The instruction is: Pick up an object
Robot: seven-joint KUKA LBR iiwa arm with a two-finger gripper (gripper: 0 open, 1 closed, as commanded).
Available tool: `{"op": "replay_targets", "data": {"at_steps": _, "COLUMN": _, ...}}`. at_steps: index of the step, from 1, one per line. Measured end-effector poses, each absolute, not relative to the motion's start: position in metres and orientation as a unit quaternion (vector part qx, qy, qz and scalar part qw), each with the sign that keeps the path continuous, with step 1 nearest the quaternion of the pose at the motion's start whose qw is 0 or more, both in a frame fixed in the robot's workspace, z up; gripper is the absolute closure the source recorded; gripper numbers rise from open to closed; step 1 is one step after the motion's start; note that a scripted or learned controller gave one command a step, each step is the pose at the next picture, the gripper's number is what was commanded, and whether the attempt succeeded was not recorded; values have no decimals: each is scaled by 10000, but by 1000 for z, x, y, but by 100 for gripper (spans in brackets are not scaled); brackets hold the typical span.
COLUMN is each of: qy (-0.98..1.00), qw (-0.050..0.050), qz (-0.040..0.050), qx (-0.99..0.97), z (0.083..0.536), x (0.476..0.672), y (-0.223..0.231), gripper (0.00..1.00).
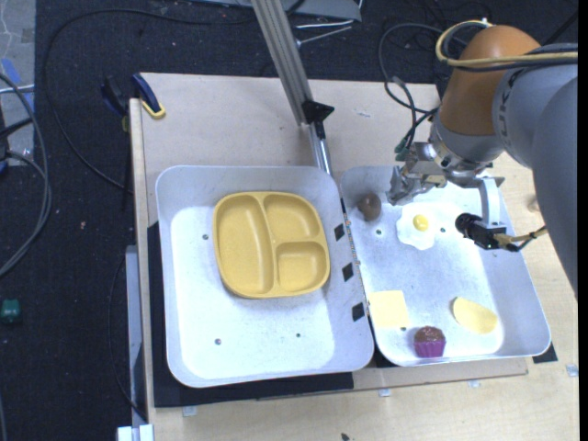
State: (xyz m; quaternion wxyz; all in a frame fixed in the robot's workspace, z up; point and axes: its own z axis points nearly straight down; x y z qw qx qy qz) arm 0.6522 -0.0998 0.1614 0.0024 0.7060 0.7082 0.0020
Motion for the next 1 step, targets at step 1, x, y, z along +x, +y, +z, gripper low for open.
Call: {"op": "replay_targets", "data": {"at_steps": 1, "qy": 7080, "qw": 20, "qz": 16, "qx": 7063, "z": 204, "x": 652, "y": -100, "gripper": 100}}
